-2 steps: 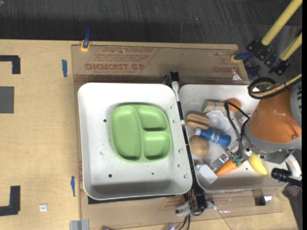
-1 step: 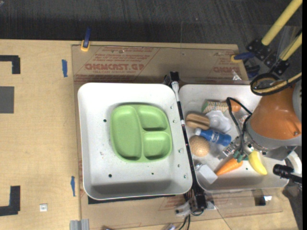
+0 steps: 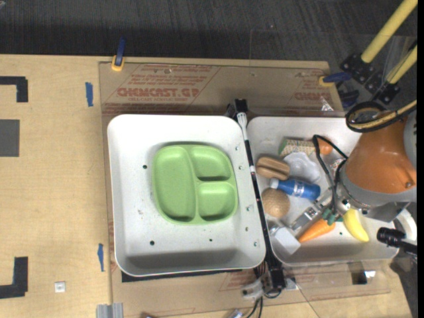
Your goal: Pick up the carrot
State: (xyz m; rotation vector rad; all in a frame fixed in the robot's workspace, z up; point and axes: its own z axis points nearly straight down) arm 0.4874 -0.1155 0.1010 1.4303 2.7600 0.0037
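Observation:
The carrot, orange with a green top, lies tilted near the front of the right bin. My gripper reaches down from the grey arm with the orange band. It sits right above the carrot's green end, and the wrist hides its tip. I cannot tell whether it touches the carrot.
A yellow banana lies just right of the carrot. Left of and behind the carrot lie a blue bottle, a tan round thing, a brown roll and a white block. The left bin holds a green divided plate.

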